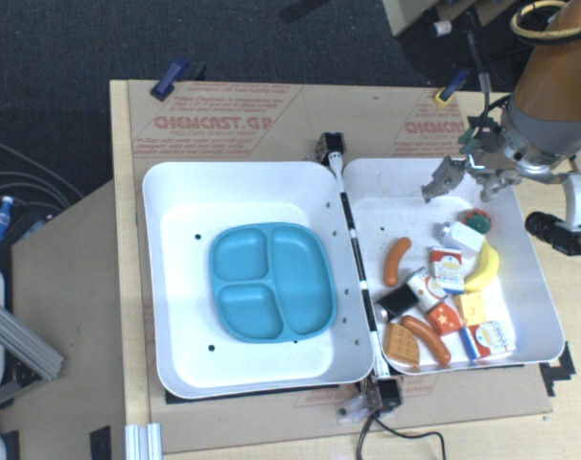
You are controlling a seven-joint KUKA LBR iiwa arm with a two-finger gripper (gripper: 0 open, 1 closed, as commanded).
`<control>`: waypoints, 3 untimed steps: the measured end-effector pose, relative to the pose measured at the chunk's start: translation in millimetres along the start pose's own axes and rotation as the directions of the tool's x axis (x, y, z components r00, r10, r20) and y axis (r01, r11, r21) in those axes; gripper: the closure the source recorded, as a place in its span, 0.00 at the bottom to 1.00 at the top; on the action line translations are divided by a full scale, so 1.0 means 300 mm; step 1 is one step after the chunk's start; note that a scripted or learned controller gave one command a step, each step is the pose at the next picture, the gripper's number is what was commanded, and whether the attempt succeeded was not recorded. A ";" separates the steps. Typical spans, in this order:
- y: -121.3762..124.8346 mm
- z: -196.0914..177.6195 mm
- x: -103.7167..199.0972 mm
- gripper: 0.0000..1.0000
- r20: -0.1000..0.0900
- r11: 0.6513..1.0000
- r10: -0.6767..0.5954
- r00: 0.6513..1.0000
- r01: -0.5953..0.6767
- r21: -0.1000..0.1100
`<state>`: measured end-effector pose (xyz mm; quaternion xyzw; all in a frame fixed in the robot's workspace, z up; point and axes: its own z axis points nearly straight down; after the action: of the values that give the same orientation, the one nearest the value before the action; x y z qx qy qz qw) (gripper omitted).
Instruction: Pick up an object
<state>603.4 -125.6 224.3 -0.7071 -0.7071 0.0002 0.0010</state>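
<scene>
My two-finger gripper [465, 182], fingers spread and empty, hovers just above a small white carton [460, 235] and curved yellow banana [484, 268].

The grey arm [551, 84] reaches in from the right, its gripper [468, 182] hanging with jaws spread apart.

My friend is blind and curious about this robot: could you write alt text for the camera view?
A grey robot arm's gripper, fingers spread and holding nothing, hovers over the back of the right white bin, whose front holds toy food including a banana and sausages. The left bin holds a blue divided plate.
</scene>
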 end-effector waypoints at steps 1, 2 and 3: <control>0.127 0.467 0.057 0.00 0.000 1.000 0.000 1.000 0.000 0.000; 0.212 0.464 0.095 0.00 0.001 1.000 -0.001 1.000 0.001 -0.003; 0.084 0.466 0.110 0.00 0.001 1.000 0.001 1.000 -0.001 0.001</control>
<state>628.3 -92.5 84.6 -0.7074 -0.7068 0.0007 0.0011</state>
